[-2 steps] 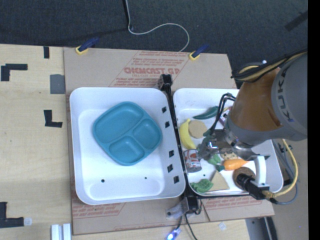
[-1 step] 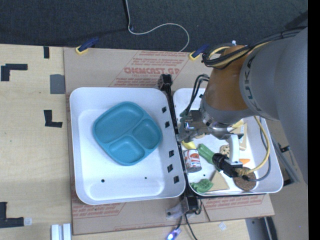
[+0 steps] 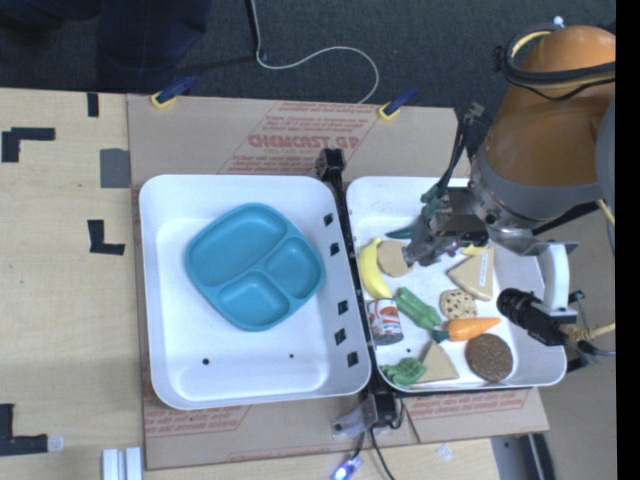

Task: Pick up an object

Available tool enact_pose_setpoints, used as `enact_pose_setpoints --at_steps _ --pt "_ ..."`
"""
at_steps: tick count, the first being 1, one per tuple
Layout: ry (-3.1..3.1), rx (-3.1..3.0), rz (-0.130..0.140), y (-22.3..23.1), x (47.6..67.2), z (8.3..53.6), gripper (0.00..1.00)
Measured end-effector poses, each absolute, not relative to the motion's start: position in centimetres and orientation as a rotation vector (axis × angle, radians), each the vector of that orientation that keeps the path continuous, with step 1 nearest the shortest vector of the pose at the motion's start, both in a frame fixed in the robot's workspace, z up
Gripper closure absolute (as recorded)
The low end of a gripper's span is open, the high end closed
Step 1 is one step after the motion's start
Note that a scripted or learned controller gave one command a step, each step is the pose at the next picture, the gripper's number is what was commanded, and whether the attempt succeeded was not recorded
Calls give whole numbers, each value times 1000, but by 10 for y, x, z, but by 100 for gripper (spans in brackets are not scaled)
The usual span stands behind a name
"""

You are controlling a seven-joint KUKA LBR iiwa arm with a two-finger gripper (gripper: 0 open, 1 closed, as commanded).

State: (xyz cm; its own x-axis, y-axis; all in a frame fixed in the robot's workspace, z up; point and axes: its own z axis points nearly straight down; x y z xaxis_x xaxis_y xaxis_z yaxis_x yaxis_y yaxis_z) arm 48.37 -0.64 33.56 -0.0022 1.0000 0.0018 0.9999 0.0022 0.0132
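The right bin (image 3: 400,194) holds several toy foods: a yellow banana (image 3: 372,271), a tan round piece (image 3: 392,260), a green pickle (image 3: 418,308), a small can (image 3: 385,321), a chip cookie (image 3: 456,303), an orange carrot (image 3: 470,328), a brown patty (image 3: 490,357), a cheese wedge (image 3: 472,274) and a green leaf (image 3: 404,372). My gripper (image 3: 425,243) hangs low over the upper middle of this bin, just right of the tan piece and banana. Its dark fingers point left and down, and nothing shows between them.
The left bin (image 3: 165,368) carries a blue three-section plate (image 3: 256,265). A black divider clip (image 3: 332,163) sits between the bins. The arm's grey and orange body (image 3: 555,118) looms over the right bin's far right side. A white cable (image 3: 300,63) lies beyond the cardboard.
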Motion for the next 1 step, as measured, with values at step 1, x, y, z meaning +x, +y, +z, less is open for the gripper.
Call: enact_pose_setpoints --at_steps 1 --pt "2234 2216 -6 67 483 293 100"
